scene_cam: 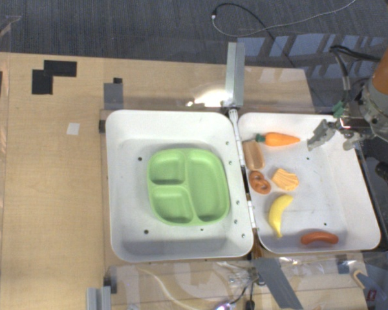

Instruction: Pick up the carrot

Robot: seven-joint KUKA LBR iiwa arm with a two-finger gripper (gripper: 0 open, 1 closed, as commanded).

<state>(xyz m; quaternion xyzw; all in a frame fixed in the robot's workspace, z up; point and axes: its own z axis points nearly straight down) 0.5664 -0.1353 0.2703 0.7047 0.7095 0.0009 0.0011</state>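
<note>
Carrot (pixel 279 139) lay at the far left of the right bin (pixel 368 205), just beyond a bread stick (pixel 253 154). Right of it, apart, the gripper (pixel 334 134) hovered with fingers spread and nothing between them.

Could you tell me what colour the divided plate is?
Light green, seen in the camera view: the divided plate.

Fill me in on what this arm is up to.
The arm's gripper hangs over the right bin, just right of the carrot, and holds nothing. The carrot lies at the bin's far edge, above a banana, a pretzel and a sausage. A green divided plate sits in the left bin.
</note>
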